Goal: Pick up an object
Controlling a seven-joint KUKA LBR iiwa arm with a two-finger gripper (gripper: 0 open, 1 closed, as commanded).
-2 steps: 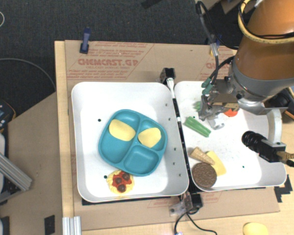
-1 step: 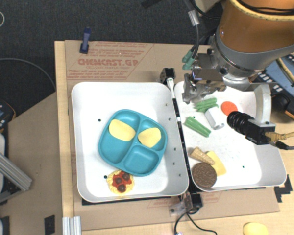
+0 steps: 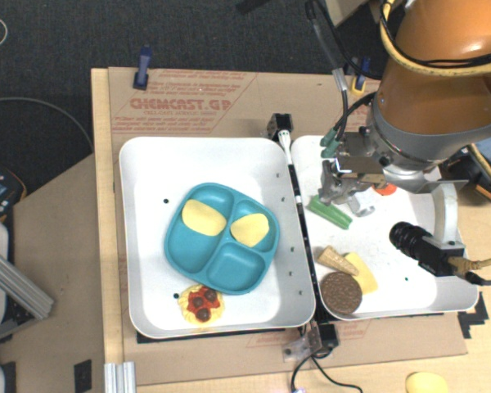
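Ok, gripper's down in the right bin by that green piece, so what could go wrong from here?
The gripper sits just above the green piece, which lies near the bin's left wall; it could get pushed against the wall instead of grasped. The arm's bulk hides the orange item, so a bump there might go unseen.

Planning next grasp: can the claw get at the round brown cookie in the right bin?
Probably yes: the round brown cookie lies uncovered at the bin's near edge, though a yellow wedge touches it.

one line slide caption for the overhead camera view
KUKA arm's gripper poised over a green stick in the right bin; blue divided plate sits in the left bin.
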